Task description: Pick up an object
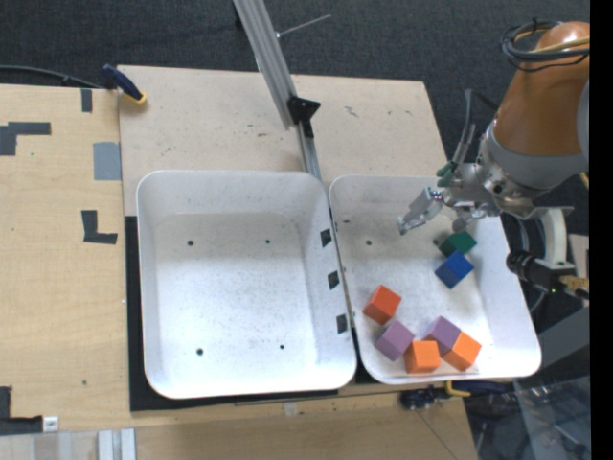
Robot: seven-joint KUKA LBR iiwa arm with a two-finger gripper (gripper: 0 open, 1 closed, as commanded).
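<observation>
Nothing is lifted yet, as far as I can see: every block lies on the floor of the right bin (pixel 498 286). The gripper (pixel 419 220) hangs over that bin's upper half, fingers spread and bare, pointing down and left. A green block (pixel 460 242) sits just right of it, a blue block (pixel 454 269) touching below that. Orange and purple blocks cluster near the bin's lower edge. The arm (pixel 541 113) leans in from the bin's upper right, wrist tilted.
</observation>
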